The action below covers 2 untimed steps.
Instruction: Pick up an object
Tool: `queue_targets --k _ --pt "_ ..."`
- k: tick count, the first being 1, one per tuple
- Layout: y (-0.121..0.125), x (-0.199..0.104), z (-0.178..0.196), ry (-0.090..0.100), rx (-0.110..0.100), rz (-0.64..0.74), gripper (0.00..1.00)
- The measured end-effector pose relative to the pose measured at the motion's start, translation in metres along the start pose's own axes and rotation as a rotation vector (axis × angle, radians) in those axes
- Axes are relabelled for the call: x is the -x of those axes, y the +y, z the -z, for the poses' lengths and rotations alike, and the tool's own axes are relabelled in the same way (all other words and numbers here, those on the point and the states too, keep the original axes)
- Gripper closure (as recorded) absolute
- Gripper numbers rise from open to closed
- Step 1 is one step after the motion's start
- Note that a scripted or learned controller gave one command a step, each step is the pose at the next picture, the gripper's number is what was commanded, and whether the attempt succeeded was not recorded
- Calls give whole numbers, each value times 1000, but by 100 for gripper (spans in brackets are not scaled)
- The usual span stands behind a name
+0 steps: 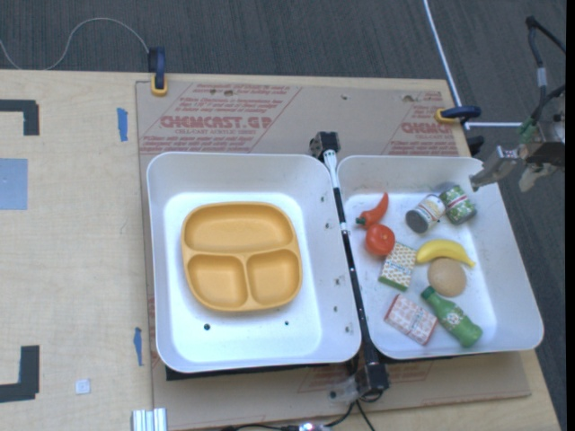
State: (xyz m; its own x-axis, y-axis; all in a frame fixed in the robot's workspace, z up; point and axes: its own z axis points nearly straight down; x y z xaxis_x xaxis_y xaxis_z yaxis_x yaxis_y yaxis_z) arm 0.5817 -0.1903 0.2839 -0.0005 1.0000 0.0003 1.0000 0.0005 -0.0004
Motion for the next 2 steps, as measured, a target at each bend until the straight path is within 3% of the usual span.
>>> queue_targets --k 1,2 --pt "-10 -5 -164 0 -1 -1 0" --pt "-39 -37 -179 -3 12 -1 0"
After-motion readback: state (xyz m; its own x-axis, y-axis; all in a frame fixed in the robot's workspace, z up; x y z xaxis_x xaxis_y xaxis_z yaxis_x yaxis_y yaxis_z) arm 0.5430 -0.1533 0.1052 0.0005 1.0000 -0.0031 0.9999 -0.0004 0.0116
